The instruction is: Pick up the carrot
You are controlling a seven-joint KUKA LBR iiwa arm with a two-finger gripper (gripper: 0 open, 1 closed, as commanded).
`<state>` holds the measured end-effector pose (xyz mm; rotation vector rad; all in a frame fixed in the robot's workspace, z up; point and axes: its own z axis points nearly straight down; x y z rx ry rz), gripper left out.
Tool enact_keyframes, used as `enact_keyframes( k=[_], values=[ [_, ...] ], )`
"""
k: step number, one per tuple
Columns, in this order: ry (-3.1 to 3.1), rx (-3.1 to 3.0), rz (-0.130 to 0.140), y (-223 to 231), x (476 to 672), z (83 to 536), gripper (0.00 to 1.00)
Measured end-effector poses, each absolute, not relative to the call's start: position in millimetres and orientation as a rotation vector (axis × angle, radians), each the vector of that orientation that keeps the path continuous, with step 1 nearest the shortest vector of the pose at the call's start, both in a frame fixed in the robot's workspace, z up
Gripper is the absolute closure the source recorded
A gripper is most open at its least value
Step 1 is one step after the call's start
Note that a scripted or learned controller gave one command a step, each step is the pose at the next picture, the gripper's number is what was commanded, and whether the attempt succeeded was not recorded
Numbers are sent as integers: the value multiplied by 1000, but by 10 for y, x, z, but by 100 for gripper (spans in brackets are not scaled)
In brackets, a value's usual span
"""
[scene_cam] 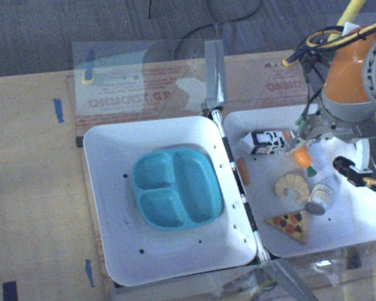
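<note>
The arm's jaws (306, 141) hang low over the far part of the right bin (359, 228), and the carrot (302, 157) — a small orange piece — sits just below them, touching or nearly touching the tips. Whether they are spread or pinching I cannot tell from this slant; the wrist hides them. Judging by this, the reach looks done, while the grasp and the lift are left. Nearer the camera from the jaws lie a croissant (292, 184), a small can (319, 197) and a pizza slice (288, 225); to their left rests a black-and-white carton (266, 141). Farther left — in the other bin (119, 255) — sits a blue divided plate (177, 188).
</note>
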<state>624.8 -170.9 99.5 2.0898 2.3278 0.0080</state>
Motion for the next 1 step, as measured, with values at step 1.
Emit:
enact_keyframes(
  k=[1],
  values=[
    [2294,2143,2,-1388,6184,1990,100]
  ],
)
